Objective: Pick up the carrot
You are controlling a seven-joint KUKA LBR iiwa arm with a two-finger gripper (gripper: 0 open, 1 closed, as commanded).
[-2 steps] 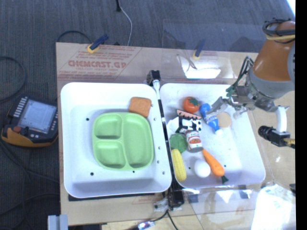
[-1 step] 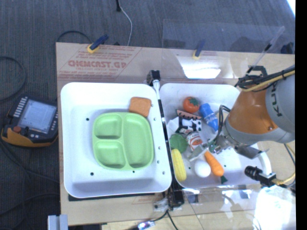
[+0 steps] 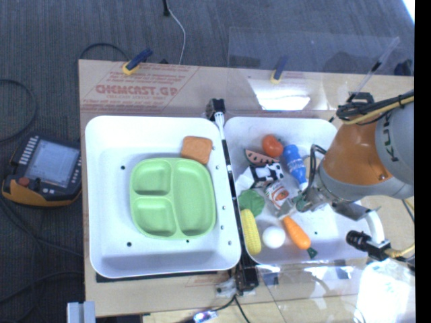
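The tool (image 3: 304, 202) hangs just above the carrot (image 3: 295, 232) in the right bin (image 3: 330, 130); I cannot tell its grip.

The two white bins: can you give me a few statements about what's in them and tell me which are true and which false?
1. The carrot lies in the right bin. True.
2. The green tray sits in the right bin. False: it sits in the left bin.
3. The corn cob lies near the divider between the bins. True.
4. The gripper has lifted the carrot out. False: the carrot rests on the bin floor.
5. The white ball lies between corn cob and carrot. True.
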